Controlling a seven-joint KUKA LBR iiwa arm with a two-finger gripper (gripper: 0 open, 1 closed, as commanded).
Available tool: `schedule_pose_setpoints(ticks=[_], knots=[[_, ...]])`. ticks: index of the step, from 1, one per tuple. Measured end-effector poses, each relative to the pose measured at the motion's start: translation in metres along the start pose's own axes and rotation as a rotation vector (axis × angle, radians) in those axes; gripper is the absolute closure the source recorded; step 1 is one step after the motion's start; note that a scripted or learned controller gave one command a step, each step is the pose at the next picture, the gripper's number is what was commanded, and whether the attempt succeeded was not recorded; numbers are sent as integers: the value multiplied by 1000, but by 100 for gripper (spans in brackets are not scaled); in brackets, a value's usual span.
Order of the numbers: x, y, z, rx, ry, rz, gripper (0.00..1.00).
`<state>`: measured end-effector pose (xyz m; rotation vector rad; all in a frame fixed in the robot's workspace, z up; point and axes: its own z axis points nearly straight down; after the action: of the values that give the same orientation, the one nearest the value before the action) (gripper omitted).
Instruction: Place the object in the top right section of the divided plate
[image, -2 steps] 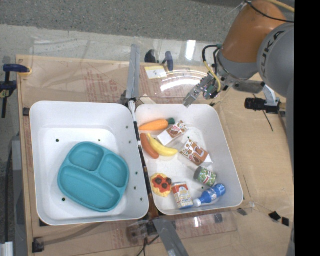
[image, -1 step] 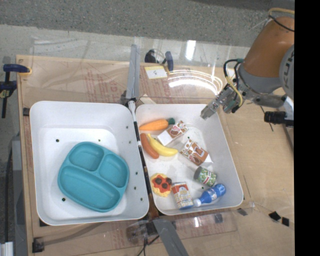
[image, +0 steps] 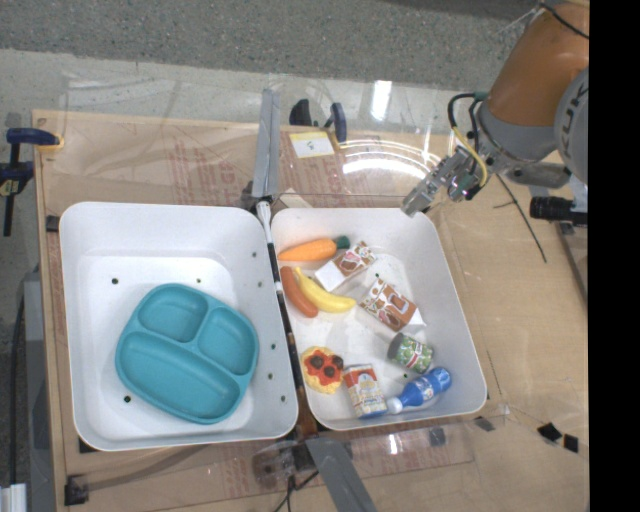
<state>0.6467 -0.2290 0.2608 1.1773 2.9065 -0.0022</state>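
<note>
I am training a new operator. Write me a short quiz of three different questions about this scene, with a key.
1. True or false: the blue plate lies in the left bin.
2. Which toy touches the banana on its left? A) sausage B) bottle C) pizza
3. Fill in: the gripper hovers above the right bin's far ___ corner.

Key: 1 true. 2 A, the sausage. 3 right.

Arm cut off, gripper blurred

The arm (image: 540, 60) runs off the far right; its gripper (image: 425, 197) is too blurred to read.
</note>
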Motion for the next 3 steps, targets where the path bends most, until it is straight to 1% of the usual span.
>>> schedule_pose_setpoints(ticks=[1,2,3], knots=[[4,-9,19,1,1,-47,100],[-22,-22,10,0,-1,0,100],[48,0,73,2,5,78,100]])
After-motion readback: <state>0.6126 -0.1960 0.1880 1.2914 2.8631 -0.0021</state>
